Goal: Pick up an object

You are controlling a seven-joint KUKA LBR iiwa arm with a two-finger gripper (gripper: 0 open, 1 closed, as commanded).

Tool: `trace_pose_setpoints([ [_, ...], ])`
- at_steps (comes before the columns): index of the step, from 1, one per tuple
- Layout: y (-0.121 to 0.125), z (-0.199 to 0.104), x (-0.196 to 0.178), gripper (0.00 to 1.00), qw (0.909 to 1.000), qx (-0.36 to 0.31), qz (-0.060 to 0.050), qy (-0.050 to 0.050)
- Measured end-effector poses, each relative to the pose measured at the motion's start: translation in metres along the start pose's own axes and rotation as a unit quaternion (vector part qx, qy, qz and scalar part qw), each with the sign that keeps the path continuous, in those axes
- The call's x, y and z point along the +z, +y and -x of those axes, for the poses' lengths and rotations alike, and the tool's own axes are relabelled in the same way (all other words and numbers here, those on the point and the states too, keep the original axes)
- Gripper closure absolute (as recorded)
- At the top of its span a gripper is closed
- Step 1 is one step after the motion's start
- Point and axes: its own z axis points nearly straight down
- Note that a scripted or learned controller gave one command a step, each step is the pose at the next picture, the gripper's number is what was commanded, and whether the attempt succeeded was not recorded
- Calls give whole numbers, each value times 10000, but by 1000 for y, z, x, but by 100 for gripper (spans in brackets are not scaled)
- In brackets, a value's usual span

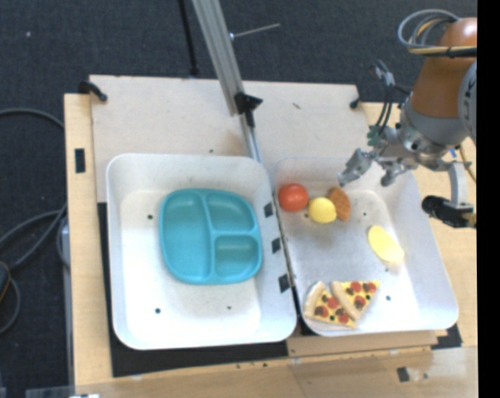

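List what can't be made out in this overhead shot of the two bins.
- Hand: small in the camera view, over the right bin's far rim; its grip state is unreadable.
- Brown item: partly behind the yellow ball; too small to identify.
- Arm: cut off by the view's right edge.
- Right bin: near edge overlaps the bench front, hard to trace.
- Pizza slices: toppings too small to name.

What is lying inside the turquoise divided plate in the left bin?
The turquoise plate shows nothing in its three compartments. It covers the left bin floor beneath, so anything there is hidden.
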Motion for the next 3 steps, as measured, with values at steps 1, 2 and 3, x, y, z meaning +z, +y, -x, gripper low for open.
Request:
trace_pose_setpoints([
  [1, 0, 0, 0, 0, 10000, -4, -2, -3],
  [2, 2, -3, 43, 0, 10000, -12, -17, -2],
  [3, 6, -1, 97, 0, 10000, 14, 75, 2],
])
